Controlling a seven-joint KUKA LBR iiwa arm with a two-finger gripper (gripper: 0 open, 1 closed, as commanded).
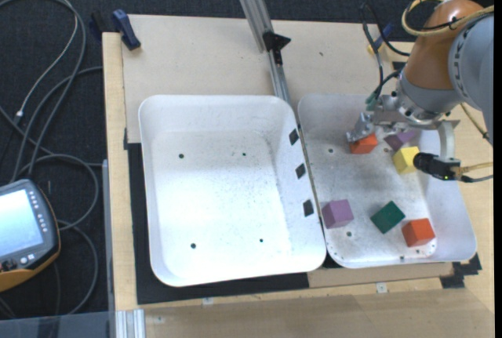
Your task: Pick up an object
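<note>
The left bin [223, 187] lies on the worktop [196, 54] just left of the right bin [451, 246], their inner walls touching along a line of small black clips. Inside the right bin, a purple cube [338, 212] sits near its left wall toward the front. Farther back, nearer the rear wall, the jaws [365, 131] are lowered right over an orange block [363, 144]; they appear to touch or straddle its top, but how far they are parted, and whether the block is actually gripped, cannot be told from this slanted view. A green cube [387, 216] rests near the front of the right bin, right of the purple cube, with an orange cube [418, 231] just beside it toward the front rim. Behind these, in the middle of the right bin, a yellow block [405, 160] lies just beside a pale purple block [403, 139], which is partly covered by the wrist. The arm [439, 62] reaches in over the right bin's rear right corner, its orange band above the grey wrist, bent downward toward the orange block.
</note>
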